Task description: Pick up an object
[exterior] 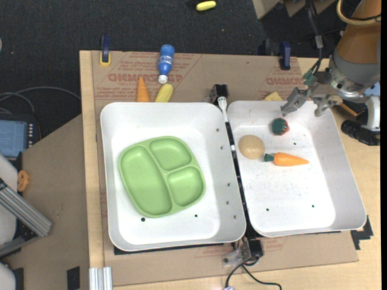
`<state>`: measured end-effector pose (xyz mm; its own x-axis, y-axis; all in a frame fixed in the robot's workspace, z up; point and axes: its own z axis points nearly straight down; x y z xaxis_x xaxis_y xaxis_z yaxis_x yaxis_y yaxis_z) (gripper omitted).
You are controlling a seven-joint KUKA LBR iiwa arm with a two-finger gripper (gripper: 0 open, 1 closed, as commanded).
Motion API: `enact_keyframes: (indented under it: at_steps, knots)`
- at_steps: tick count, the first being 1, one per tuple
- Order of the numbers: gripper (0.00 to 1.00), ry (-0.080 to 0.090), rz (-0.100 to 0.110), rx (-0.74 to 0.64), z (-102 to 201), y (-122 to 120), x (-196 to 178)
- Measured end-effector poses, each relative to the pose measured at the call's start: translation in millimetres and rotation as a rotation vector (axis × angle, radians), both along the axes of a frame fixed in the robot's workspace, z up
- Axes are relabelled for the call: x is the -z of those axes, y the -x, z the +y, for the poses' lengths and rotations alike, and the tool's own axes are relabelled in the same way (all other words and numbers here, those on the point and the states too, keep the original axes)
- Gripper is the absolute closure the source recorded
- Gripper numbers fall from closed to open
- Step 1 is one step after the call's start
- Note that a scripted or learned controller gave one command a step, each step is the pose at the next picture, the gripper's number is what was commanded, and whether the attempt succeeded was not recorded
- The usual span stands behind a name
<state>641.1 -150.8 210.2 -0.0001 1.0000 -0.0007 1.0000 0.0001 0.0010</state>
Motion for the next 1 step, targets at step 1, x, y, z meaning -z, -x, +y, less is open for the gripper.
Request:
enact_keyframes:
  at_steps: [1]
  knots:
    - [0.0, -0.003, 0.004, 0.001, 21.4, 76.7, -50.5]
